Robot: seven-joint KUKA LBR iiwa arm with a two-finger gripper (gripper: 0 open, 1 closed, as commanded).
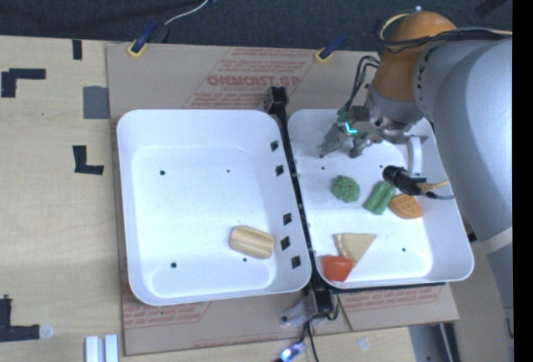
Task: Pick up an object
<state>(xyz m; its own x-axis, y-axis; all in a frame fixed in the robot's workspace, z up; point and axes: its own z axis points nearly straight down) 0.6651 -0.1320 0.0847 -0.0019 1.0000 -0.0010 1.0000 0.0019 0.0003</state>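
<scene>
In the right bin (433, 265) lie a green broccoli floret (345, 187), a green pickle-like piece (377, 198), an orange piece (405, 206), a pale wedge (356, 245) and a red tomato-like piece (336, 268). A tan bread roll (251, 241) rests in the left bin (141, 185). My gripper (343, 149) hangs over the far part of the right bin, just beyond the broccoli. Its fingers are spread open with nothing between them.
A black divider (287, 185) runs between the two bins. Both bins sit on a cardboard sheet (241, 77) on the wooden bench. The grey arm and its orange band (408, 61) fill the right side above the right bin.
</scene>
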